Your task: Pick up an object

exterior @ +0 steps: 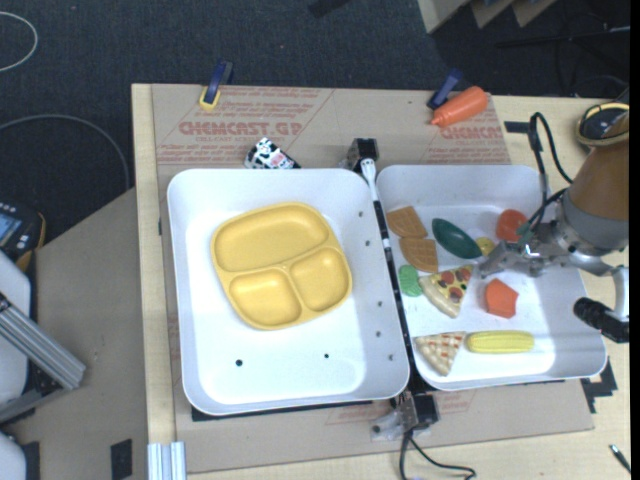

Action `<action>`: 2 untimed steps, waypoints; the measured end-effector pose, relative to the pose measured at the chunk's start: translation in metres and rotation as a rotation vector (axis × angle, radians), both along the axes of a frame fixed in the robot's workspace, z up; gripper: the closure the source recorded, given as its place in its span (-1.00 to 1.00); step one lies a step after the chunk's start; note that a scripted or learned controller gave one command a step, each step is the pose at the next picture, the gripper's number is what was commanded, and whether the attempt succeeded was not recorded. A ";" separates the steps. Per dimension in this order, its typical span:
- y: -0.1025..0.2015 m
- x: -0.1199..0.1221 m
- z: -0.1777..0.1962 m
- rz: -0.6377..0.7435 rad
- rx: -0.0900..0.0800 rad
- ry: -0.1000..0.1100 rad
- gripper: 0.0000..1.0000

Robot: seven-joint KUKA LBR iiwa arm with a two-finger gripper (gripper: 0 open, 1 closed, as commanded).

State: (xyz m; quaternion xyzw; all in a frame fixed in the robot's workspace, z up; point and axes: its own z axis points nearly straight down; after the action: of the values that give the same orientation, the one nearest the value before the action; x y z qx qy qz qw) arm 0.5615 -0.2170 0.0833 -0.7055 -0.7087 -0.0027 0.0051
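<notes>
Where the bench (300,438) comes nearest to the camera, I see its pale wood edge, some black cables (420,448) and a small clamp at the seam between the two bins. At the near left a metal rail (40,353) lies at a slant on the dark floor.

On the bench two white bins stand side by side, touching along a black hinge strip. The left bin (290,378) holds a yellow tray (282,265) with three compartments, placed a little toward the far side.

The right bin (570,363) holds the toy food. Nearest lie a pizza slice (438,349) and a corn cob (500,342), just beside each other. Behind them are a second pizza slice (447,288), a red block (500,297) and a small green piece (409,280). Farther back are two brown cookies (412,236), a dark green leaf shape (456,237) and a red ball (511,224).

My arm (600,193) reaches in from the right, over the far right part of this bin. My gripper (505,258) hangs low between the leaf shape and the red block, near the red ball. I cannot tell how far my fingers are open, and I see nothing clearly between them.

Beyond the bins, brown cardboard (330,118) with red printing covers the bench. On it are a black and white toy (270,155), a yellow and blue clamp (214,86) and an orange clamp (458,106). Behind the bench lies dark blue carpet (150,18) with thin cables.
</notes>
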 end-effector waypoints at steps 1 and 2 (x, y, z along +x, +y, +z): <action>-0.003 0.000 0.012 -0.001 -0.007 -0.003 1.00; 0.004 -0.003 0.073 -0.004 -0.014 -0.010 1.00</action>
State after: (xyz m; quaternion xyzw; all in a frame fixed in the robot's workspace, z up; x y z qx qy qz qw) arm 0.5587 -0.2135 0.1562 -0.7067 -0.7075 -0.0014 -0.0035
